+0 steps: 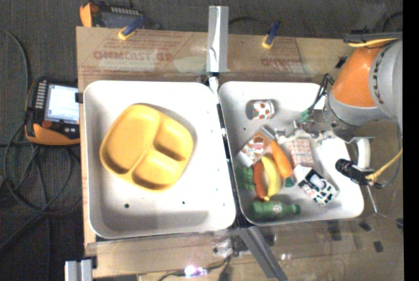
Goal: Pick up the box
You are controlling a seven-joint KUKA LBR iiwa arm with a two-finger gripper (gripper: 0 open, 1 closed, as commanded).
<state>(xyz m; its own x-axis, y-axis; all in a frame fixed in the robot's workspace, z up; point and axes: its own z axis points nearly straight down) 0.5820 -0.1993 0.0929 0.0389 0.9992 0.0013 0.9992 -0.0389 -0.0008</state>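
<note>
On inspection I found a yellow tray [148, 146] in the left bin [91, 207] and the box [253, 148] lying among clutter in the right bin [357, 207]. The gripper [313, 121] stood near its upper right; I could not tell its state. I judged a centred descent necessary, clear of the neighbouring banana [270, 171].

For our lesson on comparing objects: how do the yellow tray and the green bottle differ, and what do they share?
The yellow tray is broad, flat and split into compartments; the green bottle is slim and rounded. The tray lies alone in the left bin, while the bottle lies on its side in the right bin, beside crowded items. The tray is far larger. Both rest in shallow white bins.
</note>
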